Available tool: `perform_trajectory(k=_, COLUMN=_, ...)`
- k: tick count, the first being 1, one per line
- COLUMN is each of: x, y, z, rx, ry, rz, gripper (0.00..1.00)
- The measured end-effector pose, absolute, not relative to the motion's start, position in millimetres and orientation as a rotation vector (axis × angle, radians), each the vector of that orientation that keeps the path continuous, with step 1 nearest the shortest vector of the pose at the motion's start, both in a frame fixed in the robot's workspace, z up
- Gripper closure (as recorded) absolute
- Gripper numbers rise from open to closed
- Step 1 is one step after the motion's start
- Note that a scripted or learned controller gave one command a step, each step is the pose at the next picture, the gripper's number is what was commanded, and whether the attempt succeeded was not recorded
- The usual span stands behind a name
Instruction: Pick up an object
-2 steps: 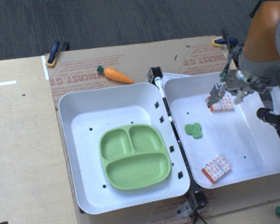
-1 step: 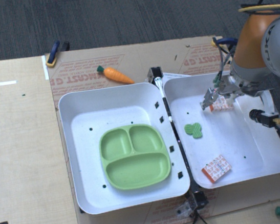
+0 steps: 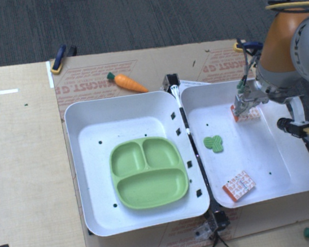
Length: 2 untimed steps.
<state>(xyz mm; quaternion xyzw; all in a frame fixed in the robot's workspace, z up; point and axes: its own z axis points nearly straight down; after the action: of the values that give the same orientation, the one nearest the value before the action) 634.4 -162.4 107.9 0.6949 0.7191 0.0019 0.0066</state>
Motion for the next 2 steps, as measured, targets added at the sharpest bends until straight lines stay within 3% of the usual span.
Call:
perform_trajectory(k=1, x=634.4, y=-162, z=108, rx=2.174, ry=2.250, rz=0.006, gripper=0.00)
perform_trajectory(k=2, x=631.7, y=-185, z=98, rx=2.024, ry=2.391, rz=0.007, gripper=0.00)
